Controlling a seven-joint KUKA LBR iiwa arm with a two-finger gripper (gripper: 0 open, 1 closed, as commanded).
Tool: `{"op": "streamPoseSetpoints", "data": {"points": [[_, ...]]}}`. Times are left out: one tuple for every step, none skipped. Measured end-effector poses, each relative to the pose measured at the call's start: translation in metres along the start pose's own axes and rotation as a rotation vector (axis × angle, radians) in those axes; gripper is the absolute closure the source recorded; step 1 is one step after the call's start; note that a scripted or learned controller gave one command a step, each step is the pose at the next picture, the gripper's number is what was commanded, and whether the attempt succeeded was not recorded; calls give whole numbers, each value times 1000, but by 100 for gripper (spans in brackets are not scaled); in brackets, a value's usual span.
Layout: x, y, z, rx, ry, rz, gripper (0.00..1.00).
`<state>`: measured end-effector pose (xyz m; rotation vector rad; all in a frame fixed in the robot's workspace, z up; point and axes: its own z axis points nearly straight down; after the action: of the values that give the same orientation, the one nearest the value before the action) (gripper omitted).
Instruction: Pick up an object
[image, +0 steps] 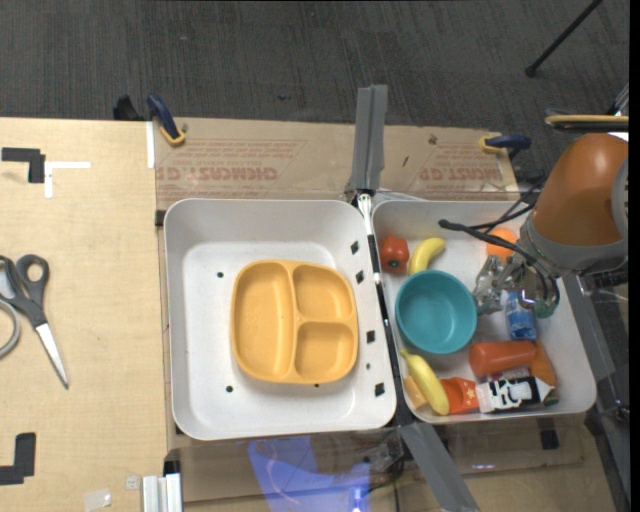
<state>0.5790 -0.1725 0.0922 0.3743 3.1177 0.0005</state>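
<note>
Hiding the claw (512, 285) fingertips, clutter crowds the right bin (583, 345).

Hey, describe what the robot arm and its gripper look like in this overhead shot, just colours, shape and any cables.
The arm ends in a rounded, glossy orange band above a grey wrist section. Thin black cables run off its left side. Below the wrist, the gripper is a small cluster of bare silvery metal parts, too cluttered to make out its fingers clearly.
</note>
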Motion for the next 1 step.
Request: {"op": "streamPoseSetpoints", "data": {"points": [[-35,44,-1,0,-5,-17,100]]}}
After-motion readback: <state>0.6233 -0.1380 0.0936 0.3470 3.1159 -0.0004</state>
